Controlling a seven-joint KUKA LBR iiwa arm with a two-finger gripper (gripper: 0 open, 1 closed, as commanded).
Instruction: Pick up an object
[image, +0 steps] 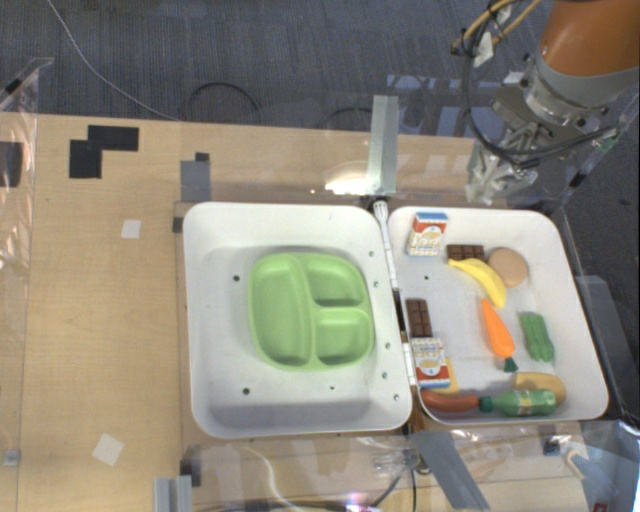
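- Banana (481, 280) lies just right of the chocolate bar (466, 254) in the right bin (570, 262); I judge it light, smooth, curved.
- I'd grasp across its middle.
- Gripper (497, 180) hovers beyond the bin's far rim; grip state unclear.

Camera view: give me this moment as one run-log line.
phase: pre-grasp | gripper: above right bin's far rim, holding nothing | nearest item: milk carton | green tray: left bin

A lime-green divided plastic plate (308, 309) sits in a white bin (210, 400). The other white bin (570, 270) shows a yellow banana (483, 279), orange carrot (497, 329), dark-green cucumber (537, 336), brown chocolate bar (418, 318) and tan round bun (508, 266).
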